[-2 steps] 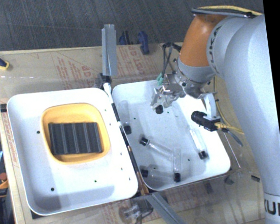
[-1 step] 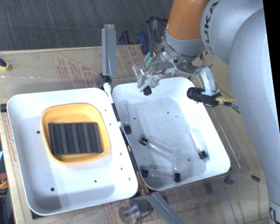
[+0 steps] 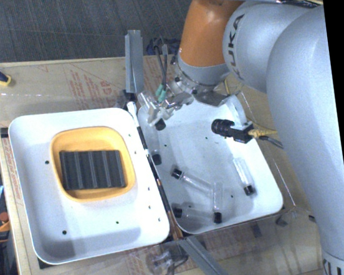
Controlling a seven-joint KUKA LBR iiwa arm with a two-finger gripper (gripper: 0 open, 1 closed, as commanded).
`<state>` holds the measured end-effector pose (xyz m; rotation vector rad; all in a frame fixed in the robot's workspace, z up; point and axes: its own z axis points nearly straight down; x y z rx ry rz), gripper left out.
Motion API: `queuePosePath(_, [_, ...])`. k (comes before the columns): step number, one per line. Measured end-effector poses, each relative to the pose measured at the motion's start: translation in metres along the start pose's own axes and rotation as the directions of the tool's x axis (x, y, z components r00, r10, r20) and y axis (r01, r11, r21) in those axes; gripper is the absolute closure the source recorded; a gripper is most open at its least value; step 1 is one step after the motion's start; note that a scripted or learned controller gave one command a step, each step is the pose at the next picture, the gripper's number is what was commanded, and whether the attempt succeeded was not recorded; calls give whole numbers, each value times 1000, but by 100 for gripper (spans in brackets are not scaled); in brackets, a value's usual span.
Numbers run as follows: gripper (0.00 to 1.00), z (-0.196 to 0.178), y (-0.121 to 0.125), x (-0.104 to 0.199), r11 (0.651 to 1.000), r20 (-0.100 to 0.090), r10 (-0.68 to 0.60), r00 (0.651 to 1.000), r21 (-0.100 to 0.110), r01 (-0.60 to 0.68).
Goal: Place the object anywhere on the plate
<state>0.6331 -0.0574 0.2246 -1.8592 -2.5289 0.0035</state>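
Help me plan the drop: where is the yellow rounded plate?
Camera view: the yellow rounded plate lies in the white bin on the view's left, towards its far side, a dark ribbed slab on it.

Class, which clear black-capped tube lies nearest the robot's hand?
The tube just left of the right bin's middle; the others lie lower or farther right, away from the hand.

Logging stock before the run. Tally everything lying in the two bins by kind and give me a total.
Yellow plate with dark ribbed centre: 1
Clear tubes with black caps: 4
Small black piece at the right bin's left wall, too small to identify: 1
Total: 6
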Motion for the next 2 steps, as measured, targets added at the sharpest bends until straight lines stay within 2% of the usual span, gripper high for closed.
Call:
queuePosePath(1, [100, 33, -4, 49, 973, 0, -231, 973, 1, 231])
queuePosePath(2, [0, 33, -4, 48, 973, 0, -231, 973, 1, 231])
